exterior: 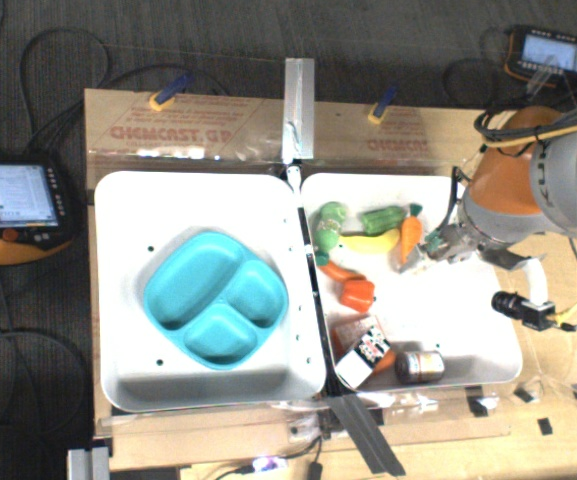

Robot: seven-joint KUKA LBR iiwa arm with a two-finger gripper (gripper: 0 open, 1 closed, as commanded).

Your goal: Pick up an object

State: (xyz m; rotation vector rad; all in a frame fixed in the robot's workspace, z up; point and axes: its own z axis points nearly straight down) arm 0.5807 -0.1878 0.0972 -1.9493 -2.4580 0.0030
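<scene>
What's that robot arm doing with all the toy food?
The robot arm's gripper is reaching into the right bin, right next to a toy carrot. It isn't clearly holding anything yet. More toy vegetables and a small can lie around there. The left bin holds a blue divided tray.

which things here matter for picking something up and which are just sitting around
Part of the job:
gripper
orange carrot beside it
green vegetable
yellow banana
red pepper
small can

Lying about:
blue divided tray in the left bin
two handheld control pads off the bench
</scene>
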